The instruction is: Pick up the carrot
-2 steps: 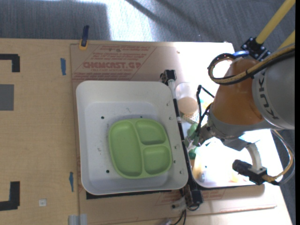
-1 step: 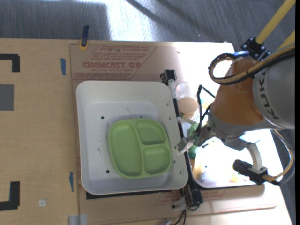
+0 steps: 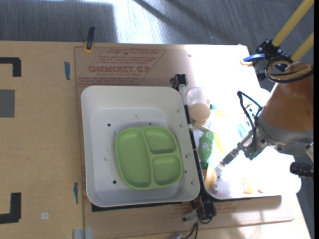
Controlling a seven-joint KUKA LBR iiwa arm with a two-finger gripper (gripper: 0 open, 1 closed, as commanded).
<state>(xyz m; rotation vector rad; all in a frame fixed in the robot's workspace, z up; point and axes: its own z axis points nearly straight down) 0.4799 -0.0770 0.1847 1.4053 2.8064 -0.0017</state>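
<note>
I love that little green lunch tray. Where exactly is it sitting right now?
The green divided tray lies flat in the left white bin, toward its lower right part, close to the divider shared with the right bin.

The cardboard-covered bench [image 3: 40, 133] bears two white bins [image 3: 94, 133] side by side.

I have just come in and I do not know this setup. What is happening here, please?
A grey robot arm with an orange band reaches in from the right over the right bin, which is washed out by strong sunlight. Its gripper hangs low above that bin, near a green bottle-like item and a beige egg-like item by the bin's left wall. The glare makes the other objects there hard to identify. The left bin holds a green divided plate.
</note>
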